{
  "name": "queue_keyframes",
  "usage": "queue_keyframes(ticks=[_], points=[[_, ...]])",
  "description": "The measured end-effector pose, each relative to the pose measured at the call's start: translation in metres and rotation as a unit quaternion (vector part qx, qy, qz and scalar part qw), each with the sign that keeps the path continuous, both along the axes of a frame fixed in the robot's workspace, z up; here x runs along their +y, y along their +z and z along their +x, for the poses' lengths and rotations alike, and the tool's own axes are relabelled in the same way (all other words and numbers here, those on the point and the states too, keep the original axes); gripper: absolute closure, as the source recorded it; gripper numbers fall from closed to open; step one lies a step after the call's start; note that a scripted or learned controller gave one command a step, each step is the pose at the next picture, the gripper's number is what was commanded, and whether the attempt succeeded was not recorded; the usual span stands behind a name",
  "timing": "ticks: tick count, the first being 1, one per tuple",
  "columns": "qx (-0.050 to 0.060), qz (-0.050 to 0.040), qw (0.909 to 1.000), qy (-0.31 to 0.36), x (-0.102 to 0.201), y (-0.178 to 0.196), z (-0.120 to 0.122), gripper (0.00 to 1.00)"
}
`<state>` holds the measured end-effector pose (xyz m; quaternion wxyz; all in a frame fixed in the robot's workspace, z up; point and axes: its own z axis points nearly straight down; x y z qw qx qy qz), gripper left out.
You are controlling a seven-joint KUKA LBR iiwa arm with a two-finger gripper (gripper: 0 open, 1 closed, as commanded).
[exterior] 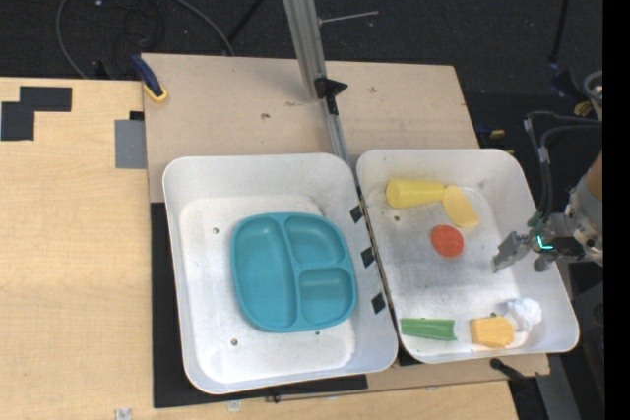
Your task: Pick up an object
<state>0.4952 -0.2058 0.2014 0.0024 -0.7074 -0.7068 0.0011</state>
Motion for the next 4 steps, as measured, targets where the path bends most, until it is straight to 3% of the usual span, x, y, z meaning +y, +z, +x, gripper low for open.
queue_keyframes(ticks=[1,3,4], points=[[-0.001,-0.0002,1.0000,0.000,0.000,0.001,0.000,0.00],[-0.003,-0.0005,1.0000,0.000,-0.002,-0.107,0.009,0.00],[-0.003,0.0009,1.0000,-0.001,-0.002,-0.096,0.010,1.00]])
